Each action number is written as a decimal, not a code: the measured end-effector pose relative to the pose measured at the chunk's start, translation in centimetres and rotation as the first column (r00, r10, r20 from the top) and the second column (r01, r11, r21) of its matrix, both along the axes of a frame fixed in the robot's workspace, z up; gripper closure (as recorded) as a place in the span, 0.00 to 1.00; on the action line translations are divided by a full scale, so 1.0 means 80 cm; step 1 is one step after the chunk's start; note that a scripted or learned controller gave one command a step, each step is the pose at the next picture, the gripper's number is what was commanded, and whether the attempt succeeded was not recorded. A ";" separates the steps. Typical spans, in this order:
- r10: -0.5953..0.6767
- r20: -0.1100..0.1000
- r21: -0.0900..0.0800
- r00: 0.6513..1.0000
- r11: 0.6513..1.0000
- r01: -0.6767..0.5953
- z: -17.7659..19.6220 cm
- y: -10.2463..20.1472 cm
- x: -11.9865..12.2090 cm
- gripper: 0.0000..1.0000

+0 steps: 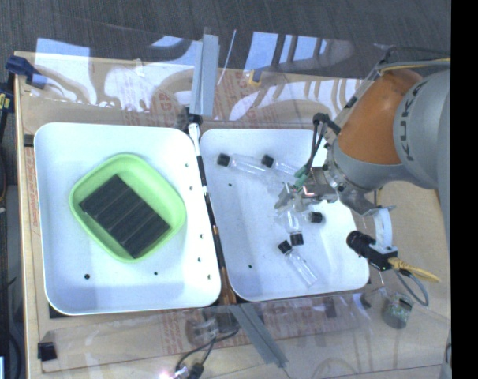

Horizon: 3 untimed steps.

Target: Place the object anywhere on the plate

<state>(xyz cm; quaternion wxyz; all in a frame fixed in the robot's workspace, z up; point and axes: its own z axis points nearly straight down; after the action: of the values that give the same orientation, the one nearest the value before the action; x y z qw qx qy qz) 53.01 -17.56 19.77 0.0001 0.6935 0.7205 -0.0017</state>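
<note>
Clear plastic: we count three small see-through vials [245,163] with black caps in the right bin [247,279], lying flat.
Axes: the upper vial runs left-right; the lower two slant down-right.
Plate: one green rounded square plate [160,178] in the left bin [57,275], bearing a dark ribbed slab [125,214].
Claw: claw [293,198] low over the middle vial; we cannot tell its state.
</note>
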 end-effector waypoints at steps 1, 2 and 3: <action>0.035 0.000 0.003 0.999 0.999 -0.035 -0.002 0.056 0.038 1.00; -0.144 -0.001 0.002 0.990 0.990 0.144 0.017 0.157 0.048 1.00; -0.017 -0.004 0.004 1.000 1.000 0.017 0.008 0.248 0.050 1.00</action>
<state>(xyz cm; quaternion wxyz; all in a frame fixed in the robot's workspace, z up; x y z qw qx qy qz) 57.00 2.26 20.40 -0.0028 0.6996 0.7146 -0.0017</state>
